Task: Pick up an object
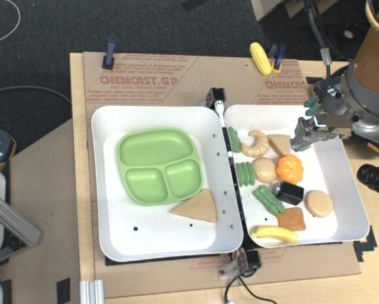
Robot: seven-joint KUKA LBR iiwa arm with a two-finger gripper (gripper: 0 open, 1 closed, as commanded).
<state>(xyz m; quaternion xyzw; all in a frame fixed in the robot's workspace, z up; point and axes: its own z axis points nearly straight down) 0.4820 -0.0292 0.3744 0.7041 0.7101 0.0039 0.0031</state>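
Objects for picking lay crowded in the right bin, and the gripper stood above the far part of this bin, coming in from the right. Its fingers pointed down toward the left, but they looked like one dark shape, so I could not tell whether they were open or closed, and nothing was seen between them. Just to the left of the fingertips lay a tan wedge, and beside it a pale croissant. The orange fruit was a little nearer than the fingertips, close to them but apart. Left of the fruit lay a beige round bun, and farther left, near the wall between the bins, a green ribbed piece and a small green piece. Nearer lay a black block, a green pod, a round cookie, a brown chunk and a yellow banana at the near wall. The left bin held a green divided plate and a tan triangle slice. On the bench, beyond the bins, lay a yellow corn toy.
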